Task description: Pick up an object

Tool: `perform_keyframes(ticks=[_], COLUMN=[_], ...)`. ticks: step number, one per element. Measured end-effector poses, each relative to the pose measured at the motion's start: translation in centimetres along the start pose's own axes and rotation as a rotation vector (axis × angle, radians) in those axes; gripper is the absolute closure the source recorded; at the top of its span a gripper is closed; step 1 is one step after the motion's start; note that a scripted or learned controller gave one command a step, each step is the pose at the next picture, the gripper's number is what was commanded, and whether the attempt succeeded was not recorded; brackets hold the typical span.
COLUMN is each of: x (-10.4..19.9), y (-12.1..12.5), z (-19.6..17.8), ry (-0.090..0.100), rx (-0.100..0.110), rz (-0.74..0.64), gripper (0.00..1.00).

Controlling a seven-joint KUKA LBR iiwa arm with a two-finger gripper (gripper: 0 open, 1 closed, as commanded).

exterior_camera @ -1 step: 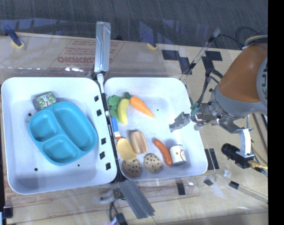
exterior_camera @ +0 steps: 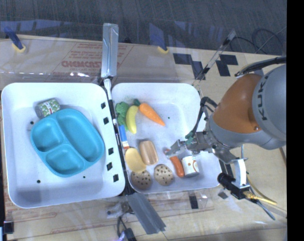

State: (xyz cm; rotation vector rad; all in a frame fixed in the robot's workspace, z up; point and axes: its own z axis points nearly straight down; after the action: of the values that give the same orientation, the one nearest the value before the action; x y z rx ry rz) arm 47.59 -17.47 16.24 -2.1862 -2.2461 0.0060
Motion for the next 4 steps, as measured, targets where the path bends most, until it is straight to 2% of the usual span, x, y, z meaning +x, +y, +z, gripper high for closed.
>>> perform_keyframes(ticks=[1,2,3,4], x=[-3.6,2.2,-0.5,2.1], y=[2.6,11.8,14.5,16.0], z=[7.0,6.9,1.0,7.1], ry=[-0.003,-0.001,-0.006,0.000], rx=[-0.008,-0.009,-0.010,-0.001], rz=[-0.111,-0.230,-0.426,-0.331], gripper=[0.00,0.00,0.00,0.00])
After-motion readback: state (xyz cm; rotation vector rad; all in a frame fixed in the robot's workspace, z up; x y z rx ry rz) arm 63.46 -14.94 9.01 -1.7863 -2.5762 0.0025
